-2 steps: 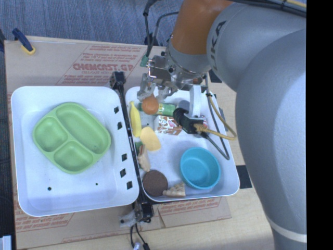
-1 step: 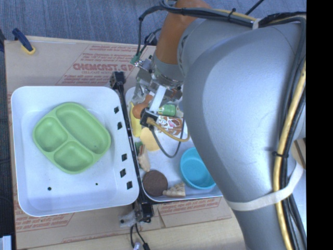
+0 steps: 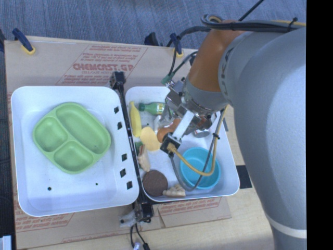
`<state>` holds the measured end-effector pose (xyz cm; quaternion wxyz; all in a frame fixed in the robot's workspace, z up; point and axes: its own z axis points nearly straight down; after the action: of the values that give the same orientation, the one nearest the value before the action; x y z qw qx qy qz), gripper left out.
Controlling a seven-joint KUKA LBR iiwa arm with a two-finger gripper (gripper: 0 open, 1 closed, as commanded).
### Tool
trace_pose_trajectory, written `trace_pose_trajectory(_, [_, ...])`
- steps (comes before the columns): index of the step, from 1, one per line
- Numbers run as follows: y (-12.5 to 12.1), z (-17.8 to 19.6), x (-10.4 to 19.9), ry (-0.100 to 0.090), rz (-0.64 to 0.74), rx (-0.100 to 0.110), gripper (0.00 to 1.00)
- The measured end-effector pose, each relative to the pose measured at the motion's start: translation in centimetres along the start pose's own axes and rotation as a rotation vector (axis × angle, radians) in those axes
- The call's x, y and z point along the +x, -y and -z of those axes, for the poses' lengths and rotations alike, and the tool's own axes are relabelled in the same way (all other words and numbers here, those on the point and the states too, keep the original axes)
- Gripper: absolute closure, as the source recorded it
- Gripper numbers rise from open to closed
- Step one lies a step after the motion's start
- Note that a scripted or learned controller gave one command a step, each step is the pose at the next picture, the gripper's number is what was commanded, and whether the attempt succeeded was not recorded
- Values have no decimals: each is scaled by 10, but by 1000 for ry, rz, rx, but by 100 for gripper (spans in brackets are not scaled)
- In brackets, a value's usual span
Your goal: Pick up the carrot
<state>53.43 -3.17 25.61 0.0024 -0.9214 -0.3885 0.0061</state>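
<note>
Camera view, right bin (image 3: 150, 94), carrot (image 3: 167, 130) just under end effector (image 3: 173, 120) (grip state cannot be told)

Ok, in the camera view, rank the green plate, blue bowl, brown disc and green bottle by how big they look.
1. green plate, by far the largest.
2. blue bowl.
3. brown disc.
4. green bottle, about as long as the disc is wide, but much slimmer.

Carrot (image 3: 166, 132): orange, partly hidden, middle of right bin (image 3: 229, 161), just beside pale yellow piece (image 3: 149, 138).
</note>
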Motion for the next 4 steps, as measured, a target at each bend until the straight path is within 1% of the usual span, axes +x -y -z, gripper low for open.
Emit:
trace_pose_trajectory(1, [1,-1,1,0,1,2,0])
trace_pose_trajectory(2, [-17,-167,-73,0,209,0,0])
trace_pose_trajectory(3, [-28,-167,-91,-4,760,5,0])
trace_pose_trajectory(4, [-50,-166,-53,-5,650,4,0])
